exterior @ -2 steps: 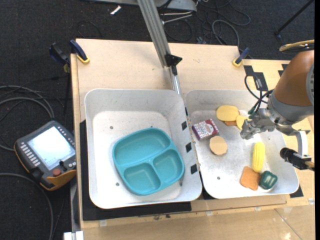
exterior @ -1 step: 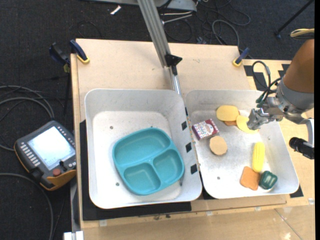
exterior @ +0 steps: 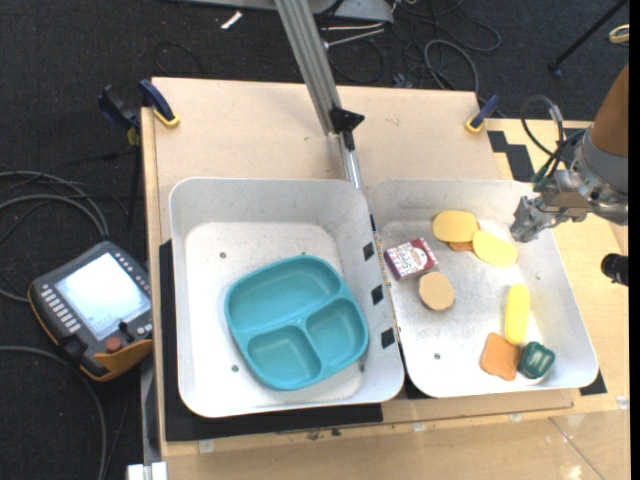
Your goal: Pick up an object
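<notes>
Two shallow white bins side by side on the bench, left bin (exterior: 190, 268) bearing a teal three-compartment plastic tray (exterior: 295, 320) near its front edge, right bin (exterior: 570, 308) scattered with small toy foods, round yellow-orange piece (exterior: 455, 227) and pale yellow disc (exterior: 495, 249) near the back edge, small red-and-white packet (exterior: 411, 259) by the left wall, tan round piece (exterior: 437, 292) mid-bin, yellow bar (exterior: 516, 313), orange wedge (exterior: 499, 356) and green pepper-like piece (exterior: 536, 360) at the front right corner, grey two-finger gripper (exterior: 526, 222) low over the back right corner just beside the pale disc, grip state impossible to tell.

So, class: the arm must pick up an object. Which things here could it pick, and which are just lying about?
Could be picked, right bin:
gripper near them
pale yellow disc
orange disc
tan round piece
red-and-white packet
yellow stick
orange wedge
green piece

Lying about:
teal divided tray
handheld control pendant
</notes>
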Motion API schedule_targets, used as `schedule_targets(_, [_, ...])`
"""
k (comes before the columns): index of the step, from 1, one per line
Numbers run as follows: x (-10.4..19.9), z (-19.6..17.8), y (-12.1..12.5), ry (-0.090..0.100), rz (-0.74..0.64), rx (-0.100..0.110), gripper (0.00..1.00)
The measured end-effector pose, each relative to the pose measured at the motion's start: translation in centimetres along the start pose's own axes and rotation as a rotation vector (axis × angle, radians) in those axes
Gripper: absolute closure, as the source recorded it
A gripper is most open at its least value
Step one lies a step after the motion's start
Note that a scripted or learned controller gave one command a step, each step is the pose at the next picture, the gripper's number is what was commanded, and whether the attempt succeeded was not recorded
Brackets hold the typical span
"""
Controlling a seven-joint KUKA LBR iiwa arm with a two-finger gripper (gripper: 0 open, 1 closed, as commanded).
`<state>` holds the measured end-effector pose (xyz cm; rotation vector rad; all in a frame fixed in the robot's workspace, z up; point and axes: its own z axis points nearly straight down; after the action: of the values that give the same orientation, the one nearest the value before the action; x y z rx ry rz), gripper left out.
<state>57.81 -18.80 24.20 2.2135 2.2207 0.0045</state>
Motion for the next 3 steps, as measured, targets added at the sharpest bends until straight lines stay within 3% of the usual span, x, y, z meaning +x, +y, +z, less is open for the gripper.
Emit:
schedule_targets(1, [5.9, -0.6, 1.9, 0.004, -0.006, 0.003, 1.00])
schedule_targets(3, [15.8, 1.7, 4.8, 0.003, -0.005, 0.005, 1.00])
